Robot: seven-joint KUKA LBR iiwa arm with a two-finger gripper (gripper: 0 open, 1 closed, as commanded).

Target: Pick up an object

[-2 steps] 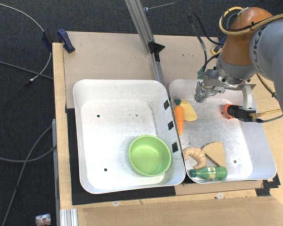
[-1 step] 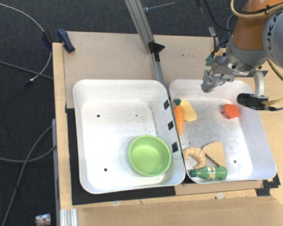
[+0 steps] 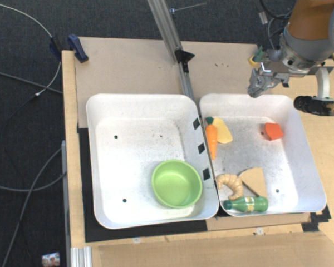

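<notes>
Hovering above the far rim of the right bin [image 3: 300, 121], the jaws of the gripper [image 3: 257, 88] were too small to judge as apart or together. Inside that bin lay an orange block [image 3: 273, 131], a carrot [image 3: 211, 140], and a green bottle [image 3: 245, 205]. A green bowl [image 3: 176, 183] sat in the left bin [image 3: 128, 115].

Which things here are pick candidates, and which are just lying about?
Job: orange plastic carrot; orange block; green plastic bottle; green round bowl; claw.
Lying about: blue clamp; metal pole.
</notes>
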